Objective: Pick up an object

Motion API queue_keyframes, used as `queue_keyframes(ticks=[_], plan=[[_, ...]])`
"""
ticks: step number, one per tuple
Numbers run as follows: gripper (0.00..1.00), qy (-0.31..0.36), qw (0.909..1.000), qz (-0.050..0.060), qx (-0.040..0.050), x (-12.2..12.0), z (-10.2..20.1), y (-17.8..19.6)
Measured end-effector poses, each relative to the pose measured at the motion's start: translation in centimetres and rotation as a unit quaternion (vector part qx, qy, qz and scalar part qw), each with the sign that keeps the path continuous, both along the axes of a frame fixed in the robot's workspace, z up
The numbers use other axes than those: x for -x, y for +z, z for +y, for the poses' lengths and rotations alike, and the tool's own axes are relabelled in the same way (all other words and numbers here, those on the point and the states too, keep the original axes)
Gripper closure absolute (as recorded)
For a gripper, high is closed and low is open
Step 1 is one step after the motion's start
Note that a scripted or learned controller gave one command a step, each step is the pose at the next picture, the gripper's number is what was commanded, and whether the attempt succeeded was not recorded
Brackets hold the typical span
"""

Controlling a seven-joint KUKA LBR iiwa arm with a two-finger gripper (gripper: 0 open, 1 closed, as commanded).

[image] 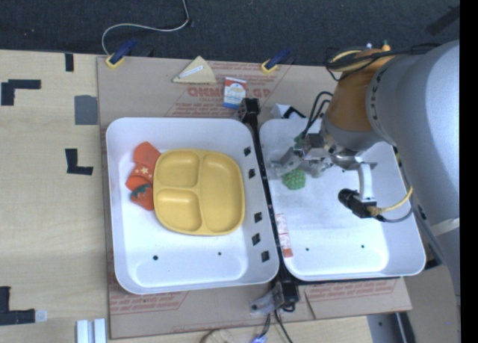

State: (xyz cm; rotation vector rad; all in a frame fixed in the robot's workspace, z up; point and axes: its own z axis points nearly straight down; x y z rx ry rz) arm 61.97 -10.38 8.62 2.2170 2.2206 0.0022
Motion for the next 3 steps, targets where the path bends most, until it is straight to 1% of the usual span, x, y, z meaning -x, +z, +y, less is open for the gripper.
queue_keyframes(ticks=[1, 2, 3], plan=[[0.00, -0.001, 1.0000, 0.001, 0.0004, -0.64, 0.79, -0.04], [0.00, 0.000, 1.0000, -0.001, 0.0000, -0.42, 0.72, -0.01], [0.00, 0.000, 1.0000, 0.002, -0.0007, -1.17, 0.69, -0.05]])
